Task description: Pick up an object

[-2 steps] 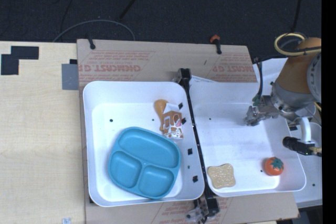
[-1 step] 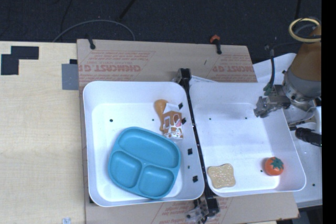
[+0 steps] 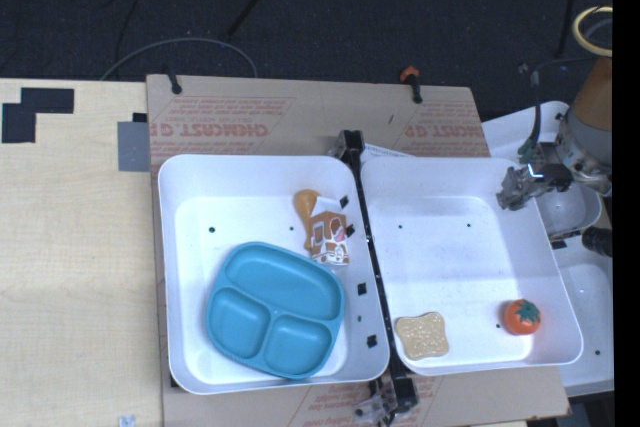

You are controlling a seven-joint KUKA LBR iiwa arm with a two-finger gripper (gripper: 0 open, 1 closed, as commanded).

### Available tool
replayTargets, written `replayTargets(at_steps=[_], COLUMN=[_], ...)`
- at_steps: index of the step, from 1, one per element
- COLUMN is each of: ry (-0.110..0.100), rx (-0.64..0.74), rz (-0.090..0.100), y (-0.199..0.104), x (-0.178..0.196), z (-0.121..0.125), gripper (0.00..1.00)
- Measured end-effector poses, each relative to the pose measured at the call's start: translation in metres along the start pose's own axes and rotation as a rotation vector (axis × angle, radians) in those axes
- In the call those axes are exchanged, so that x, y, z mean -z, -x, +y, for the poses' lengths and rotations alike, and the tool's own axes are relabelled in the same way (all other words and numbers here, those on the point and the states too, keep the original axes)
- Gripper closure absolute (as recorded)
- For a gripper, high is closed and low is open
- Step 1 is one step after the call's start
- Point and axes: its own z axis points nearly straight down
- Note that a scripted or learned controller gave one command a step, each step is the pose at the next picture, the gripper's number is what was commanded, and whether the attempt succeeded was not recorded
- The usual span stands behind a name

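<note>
Claw [image 3: 518,183] of mine hangs over the right bin's [image 3: 470,215] far right rim, carrying nothing I can see; whether it is apart or together I cannot tell. Nothing is picked yet. Tomato [image 3: 521,316] and toast [image 3: 422,335] lie near that bin's front edge; the plate [image 3: 275,310] sits in the left bin [image 3: 190,215].

A single fixed camera looks down at a slant from above the bench. Both white bins [image 3: 170,215] fit in frame, seen from moderately far. The arm [image 3: 590,130] enters from the right.
</note>
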Motion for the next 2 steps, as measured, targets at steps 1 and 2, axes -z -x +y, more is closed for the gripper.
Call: replayTargets(at_steps=[1, 2], ry=[0.001, -0.005], rx=[0.0, 0.003], rz=[-0.001, 0.003], y=[0.001, -0.048], x=[0.05, 0.052], z=[0.001, -0.013], gripper=[1.0, 1.0])
